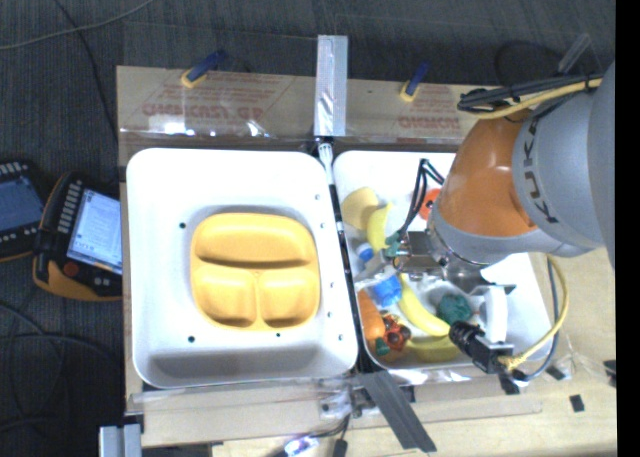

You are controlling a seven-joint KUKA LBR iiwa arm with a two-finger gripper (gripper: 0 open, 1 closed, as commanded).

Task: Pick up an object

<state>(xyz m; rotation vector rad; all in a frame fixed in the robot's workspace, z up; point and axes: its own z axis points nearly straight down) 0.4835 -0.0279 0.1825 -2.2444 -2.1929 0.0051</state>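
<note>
The right bin (535,280) holds a heap of small objects. A yellow banana (422,313) lies in its middle, and a second banana (435,348) lies along the front wall. A blue piece (385,293), an orange piece (372,325) and a green piece (456,305) lie around them. A yellow lump (360,207) and a greenish banana (377,232) sit nearer the back left. My gripper (415,255) hangs low over the heap, just behind the blue piece and the middle banana, largely covered by the orange wrist (485,190).
The left bin (160,185) carries a yellow divided tray (255,267). A metal bar (331,85) stands at the back between the bins. A control pendant (80,240) lies on the floor at the left. Cables (540,340) loop by the right bin's front right corner.
</note>
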